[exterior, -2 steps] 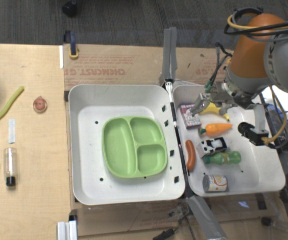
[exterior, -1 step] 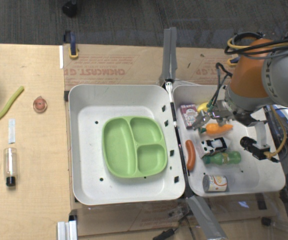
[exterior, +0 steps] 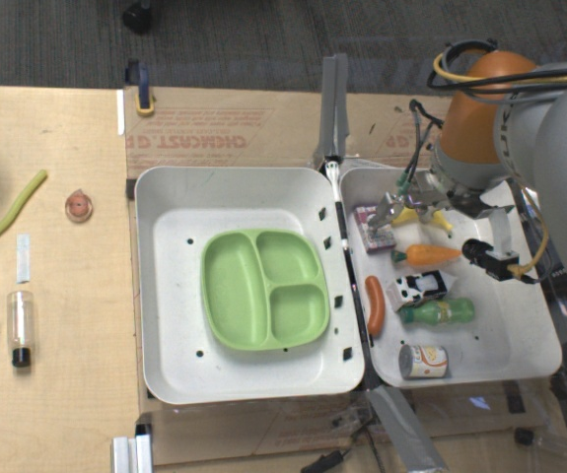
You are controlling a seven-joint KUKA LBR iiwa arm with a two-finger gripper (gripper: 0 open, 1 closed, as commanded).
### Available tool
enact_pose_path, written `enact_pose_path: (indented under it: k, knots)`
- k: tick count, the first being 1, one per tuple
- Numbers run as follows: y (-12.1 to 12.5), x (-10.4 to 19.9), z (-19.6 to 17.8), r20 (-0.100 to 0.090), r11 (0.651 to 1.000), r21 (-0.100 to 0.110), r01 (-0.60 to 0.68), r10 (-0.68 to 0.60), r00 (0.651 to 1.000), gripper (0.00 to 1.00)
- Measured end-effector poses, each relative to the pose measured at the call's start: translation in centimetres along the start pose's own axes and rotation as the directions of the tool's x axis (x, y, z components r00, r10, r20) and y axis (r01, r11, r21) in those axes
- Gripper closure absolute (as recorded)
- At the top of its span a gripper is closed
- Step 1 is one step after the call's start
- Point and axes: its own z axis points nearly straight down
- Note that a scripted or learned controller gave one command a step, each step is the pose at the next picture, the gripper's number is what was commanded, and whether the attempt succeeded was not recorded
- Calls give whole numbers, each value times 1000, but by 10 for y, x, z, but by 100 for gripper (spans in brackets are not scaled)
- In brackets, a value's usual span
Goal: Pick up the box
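Observation:
The box [exterior: 369, 228] is small and pink-purple with a pale label. It lies flat in the far-left corner of the right bin [exterior: 520, 363]. My gripper [exterior: 399, 208] hangs low over that bin, just right of the box's far end and close to it. The orange-banded wrist [exterior: 475, 116] rises behind it. Nothing is visibly held. A yellow banana [exterior: 433, 221] lies directly under and right of the gripper.
The right bin also holds an orange carrot [exterior: 431, 255], a red sausage [exterior: 374, 304], a black-and-white cow toy [exterior: 421, 286], a green bottle [exterior: 439, 311] and a can [exterior: 423, 361]. A green divided plate [exterior: 265, 288] sits in the left bin [exterior: 165, 264].

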Motion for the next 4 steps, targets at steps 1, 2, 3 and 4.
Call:
enact_pose_path:
  k: [1,2,3,4]
  knots:
    - [-44,1,-1,2,897,-5,441,-441,897,0]
    - [-43,1,-11,1,900,-7,437,-437,900,100]
    - [-43,-1,-20,2,902,-9,432,-432,902,100]
    - [-43,-3,-29,4,904,-10,427,-427,904,100]
